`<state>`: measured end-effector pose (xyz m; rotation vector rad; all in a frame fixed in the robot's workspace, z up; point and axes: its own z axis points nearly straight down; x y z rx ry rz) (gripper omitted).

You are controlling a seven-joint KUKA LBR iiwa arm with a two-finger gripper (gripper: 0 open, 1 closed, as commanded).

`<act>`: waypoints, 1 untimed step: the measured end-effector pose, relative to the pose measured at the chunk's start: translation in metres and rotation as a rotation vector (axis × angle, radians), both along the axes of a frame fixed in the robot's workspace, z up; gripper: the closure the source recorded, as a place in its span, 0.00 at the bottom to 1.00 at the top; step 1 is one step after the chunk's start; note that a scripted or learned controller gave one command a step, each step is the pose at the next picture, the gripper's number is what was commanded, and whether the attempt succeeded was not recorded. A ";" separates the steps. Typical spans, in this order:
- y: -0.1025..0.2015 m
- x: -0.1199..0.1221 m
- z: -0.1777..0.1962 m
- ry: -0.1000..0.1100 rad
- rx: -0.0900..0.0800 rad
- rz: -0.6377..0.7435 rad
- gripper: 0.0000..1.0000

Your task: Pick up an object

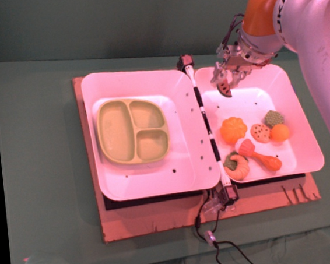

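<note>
Nearest the lens, black cables (221,251) trail off the front edge of the brown board (162,219) that carries both bins. Up at the far end of the right bin (307,143), a small watermelon slice (225,88), red with a dark rind, hangs pinched between the fingers of the gripper (227,79), clear of the bin floor; the fingers are closed narrowly onto it. Above the gripper sits the orange band (266,3) of the grey arm (321,53), which comes in from the right. Below the slice, on the floor of the same bin, lie an orange pumpkin (233,129), a spotted cookie (260,132), a green textured piece (273,117) touching an orange ball (280,133), a pink-and-orange carrot-like toy (260,155), and a squash with a green top (237,166) near the front left corner. A black-and-white striped bar (205,124) runs between the bins. Over in the left bin (119,83) rests a green compartment tray (133,130), lying flat.
</note>
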<state>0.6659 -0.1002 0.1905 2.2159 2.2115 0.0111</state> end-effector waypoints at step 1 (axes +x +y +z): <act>-0.011 0.000 0.056 0.001 -0.001 -0.001 1.00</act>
